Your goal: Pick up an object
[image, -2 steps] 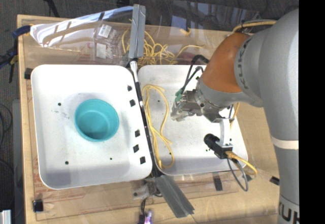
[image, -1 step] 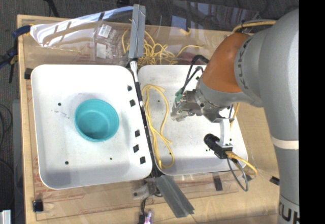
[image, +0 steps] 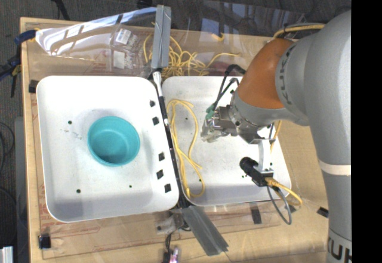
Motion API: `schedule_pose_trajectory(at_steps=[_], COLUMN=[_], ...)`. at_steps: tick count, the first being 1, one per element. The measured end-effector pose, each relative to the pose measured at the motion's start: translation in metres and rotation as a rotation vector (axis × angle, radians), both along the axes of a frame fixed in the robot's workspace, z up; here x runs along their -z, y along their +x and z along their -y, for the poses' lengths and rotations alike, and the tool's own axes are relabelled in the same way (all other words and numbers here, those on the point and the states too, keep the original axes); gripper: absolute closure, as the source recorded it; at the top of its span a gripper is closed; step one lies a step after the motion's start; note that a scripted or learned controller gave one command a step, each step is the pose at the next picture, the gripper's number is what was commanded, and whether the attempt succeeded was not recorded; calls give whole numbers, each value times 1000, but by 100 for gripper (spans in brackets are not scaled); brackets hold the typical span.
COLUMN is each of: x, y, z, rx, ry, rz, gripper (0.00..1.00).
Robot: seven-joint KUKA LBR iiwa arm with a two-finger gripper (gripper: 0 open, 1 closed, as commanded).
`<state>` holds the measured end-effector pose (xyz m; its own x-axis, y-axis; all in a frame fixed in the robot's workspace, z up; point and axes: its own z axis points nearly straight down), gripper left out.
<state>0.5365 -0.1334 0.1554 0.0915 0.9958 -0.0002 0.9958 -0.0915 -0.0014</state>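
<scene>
The wooden counter (image: 27, 154) carries two white bins side by side. A teal bowl (image: 114, 140) sits in the left bin (image: 59, 196), and a loose yellow cord (image: 192, 142) lies in the right bin (image: 224, 187). My fingers (image: 210, 130) hang over the right bin near the cord, well apart from the bowl; I cannot tell if they are apart or together.

We see the grey arm (image: 331, 136) coming in from the right, filling that side top to bottom. Orange band (image: 267, 77) sits just above the wrist, w/ the wrist bent down and to the left. The hand (image: 210, 127) hangs low, pointing left-down; cables run along the wrist. Finger state: can't tell from this angle.
</scene>
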Motion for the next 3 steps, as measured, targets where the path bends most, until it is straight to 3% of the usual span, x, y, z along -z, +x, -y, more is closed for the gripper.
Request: schedule_pose_trajectory(at_steps=[3], x=[0], y=[0], z=[0], rx=[0], ry=[0], rz=[0], gripper=[0])
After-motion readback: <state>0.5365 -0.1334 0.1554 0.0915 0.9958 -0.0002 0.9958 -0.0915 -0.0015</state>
